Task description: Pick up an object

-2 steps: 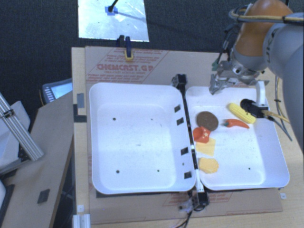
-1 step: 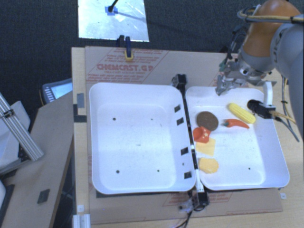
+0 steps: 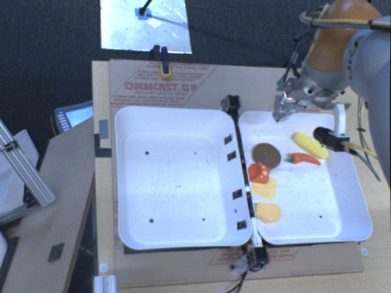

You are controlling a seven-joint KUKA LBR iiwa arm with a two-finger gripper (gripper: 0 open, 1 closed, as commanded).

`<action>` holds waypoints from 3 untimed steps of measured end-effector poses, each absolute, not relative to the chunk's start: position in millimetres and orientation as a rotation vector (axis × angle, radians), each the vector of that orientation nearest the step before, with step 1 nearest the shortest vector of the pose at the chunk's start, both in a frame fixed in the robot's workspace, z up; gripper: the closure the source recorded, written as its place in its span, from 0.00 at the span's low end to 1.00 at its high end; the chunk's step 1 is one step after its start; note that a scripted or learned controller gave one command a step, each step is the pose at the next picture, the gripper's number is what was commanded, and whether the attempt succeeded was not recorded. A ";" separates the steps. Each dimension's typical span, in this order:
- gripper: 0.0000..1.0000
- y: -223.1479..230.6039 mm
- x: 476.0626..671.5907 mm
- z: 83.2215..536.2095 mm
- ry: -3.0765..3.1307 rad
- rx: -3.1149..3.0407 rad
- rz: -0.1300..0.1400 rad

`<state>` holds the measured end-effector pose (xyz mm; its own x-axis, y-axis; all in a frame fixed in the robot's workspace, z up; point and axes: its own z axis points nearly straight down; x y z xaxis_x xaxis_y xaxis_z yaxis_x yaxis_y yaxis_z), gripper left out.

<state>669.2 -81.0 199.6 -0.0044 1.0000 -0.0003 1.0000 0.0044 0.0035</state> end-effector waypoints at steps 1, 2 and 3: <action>1.00 -74.8 669.0 192.0 2.225 2.214 0.002; 1.00 -105.4 669.0 196.3 2.218 2.220 0.003; 1.00 -105.5 668.9 183.7 2.221 2.219 0.001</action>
